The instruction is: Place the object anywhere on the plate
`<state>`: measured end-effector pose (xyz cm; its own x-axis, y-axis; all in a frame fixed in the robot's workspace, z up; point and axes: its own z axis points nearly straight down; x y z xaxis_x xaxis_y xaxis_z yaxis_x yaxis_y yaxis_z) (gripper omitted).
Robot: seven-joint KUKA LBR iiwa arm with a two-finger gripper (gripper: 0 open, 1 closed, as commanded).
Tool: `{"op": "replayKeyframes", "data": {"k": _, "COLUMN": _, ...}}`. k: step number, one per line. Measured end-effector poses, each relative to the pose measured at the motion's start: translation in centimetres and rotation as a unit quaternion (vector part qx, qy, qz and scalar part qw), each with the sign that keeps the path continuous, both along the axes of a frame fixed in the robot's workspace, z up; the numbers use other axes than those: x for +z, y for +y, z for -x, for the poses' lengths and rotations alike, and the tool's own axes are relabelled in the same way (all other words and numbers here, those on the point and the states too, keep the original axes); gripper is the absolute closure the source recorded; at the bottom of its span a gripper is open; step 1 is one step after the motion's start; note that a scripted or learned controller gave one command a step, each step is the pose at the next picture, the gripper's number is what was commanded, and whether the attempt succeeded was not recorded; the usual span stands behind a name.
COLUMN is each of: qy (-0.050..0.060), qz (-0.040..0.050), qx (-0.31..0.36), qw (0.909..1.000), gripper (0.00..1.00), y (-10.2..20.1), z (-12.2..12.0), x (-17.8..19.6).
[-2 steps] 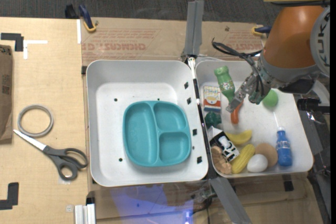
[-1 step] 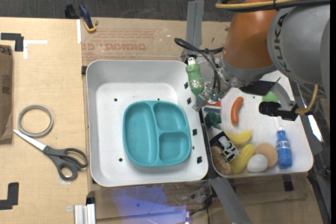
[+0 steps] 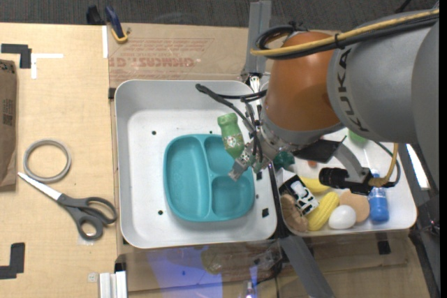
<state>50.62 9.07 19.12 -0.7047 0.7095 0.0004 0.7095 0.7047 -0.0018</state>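
Across the right half of the frame the arm (image 3: 363, 73) is reaching in, its grey links and orange band covering much of the right bin (image 3: 401, 220), which is holding a heap of small items, among them a corn cob (image 3: 323, 211), a white egg (image 3: 342, 217) and a blue piece (image 3: 378, 208). Left bin (image 3: 133, 150) at centre is carrying the teal divided plate (image 3: 208, 178). Wrist is angling down-left, bringing the gripper (image 3: 243, 165) over the plate's upper right compartment. Green object (image 3: 230, 133), looking like a small bottle or vegetable, is sitting at the gripper's tip, above the plate's upper right rim; whether it is pinched between fingers or just leaning there, cannot tell, too cluttered. Judging progress: object is hovering at plate edge, not yet resting on it, so lowering and release are remaining. Scissors (image 3: 73, 204) and tape roll (image 3: 47, 159) are lying at lower left on the bench.
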Motion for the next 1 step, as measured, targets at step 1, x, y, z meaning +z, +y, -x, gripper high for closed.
{"op": "replayKeyframes", "data": {"k": 1, "qy": 0.000, "qz": 0.0000, "qx": -0.001, "qw": 1.0000, "gripper": 0.00, "y": -0.04, "z": -0.01, "x": 0.01}}
